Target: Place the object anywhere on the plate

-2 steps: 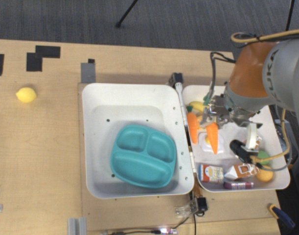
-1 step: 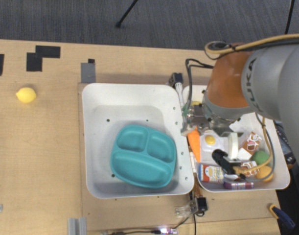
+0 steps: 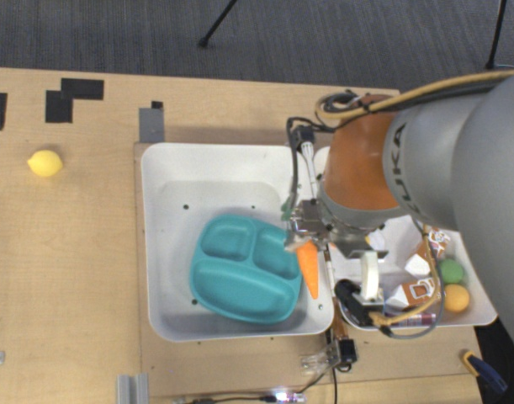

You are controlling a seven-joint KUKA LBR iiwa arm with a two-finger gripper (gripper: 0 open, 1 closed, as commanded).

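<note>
hand (image 3: 305, 230) poised over the right rim of the left bin (image 3: 156, 225), hanging from the grey wrist with its orange band. directly under it, an orange carrot (image 3: 309, 270), pointing down-frame toward the near side, thick end tucked up at the hand, tip toward the near wall of the bin. looks clamped at the carrot's upper end, fingers narrowly parted around it, though the exact contact is blurred and hard to confirm; judged as held rather than merely beside.

carrot sitting just beside the right edge of the teal divided plate (image 3: 244, 268), perhaps touching or overlapping its rim, not clearly over any compartment. plate lying in the middle of the left bin, tilted slightly, three compartments facing up.

key relation: plate lies to the left of the carrot and hand, long axis of the carrot running near–far, roughly parallel to the plate's right edge. a short shift left would likely bring the carrot over the nearest compartment before release; letting go here risks it rolling off the rim into the bin.

right bin (image 3: 484, 314) crowded with small packets, a green ball (image 3: 450, 270) and an orange ball (image 3: 456, 298), well clear of the move. yellow lemon (image 3: 45, 163) far off on the counter (image 3: 63, 268) at left.
</note>
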